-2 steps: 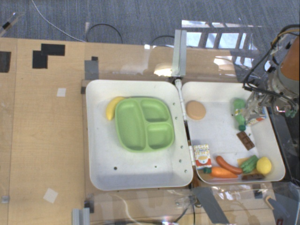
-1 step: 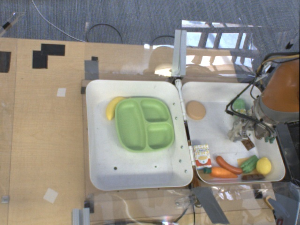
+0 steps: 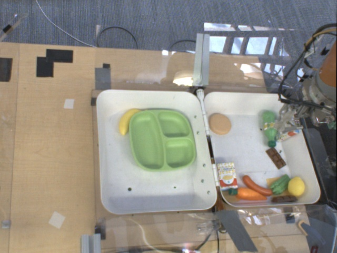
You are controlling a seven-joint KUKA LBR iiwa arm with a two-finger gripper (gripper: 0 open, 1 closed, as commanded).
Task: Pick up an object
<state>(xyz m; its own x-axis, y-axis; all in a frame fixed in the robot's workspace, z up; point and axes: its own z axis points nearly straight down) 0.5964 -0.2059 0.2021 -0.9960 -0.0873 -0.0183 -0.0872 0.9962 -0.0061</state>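
Note:
My gripper [image 3: 288,124] hangs over the upper right part of the right bin [image 3: 247,152]. It is just to the right of a green bottle [image 3: 269,127] that lies near the bin's far right side. A brown chocolate bar [image 3: 276,157] lies just below the bottle. A round tan bun [image 3: 219,123] sits in the bin's top left corner. Along the front edge are a small juice carton [image 3: 227,174], a red sausage [image 3: 257,185], a carrot [image 3: 250,195], a green vegetable [image 3: 279,183] and a yellow lemon [image 3: 296,186].
The left bin [image 3: 113,188] holds a green divided plate [image 3: 160,139] with a yellow banana [image 3: 126,121] at its upper left edge. A metal post [image 3: 201,62] and a metal frame [image 3: 247,44] stand behind the bins. Black cables [image 3: 300,62] trail down to the wrist.

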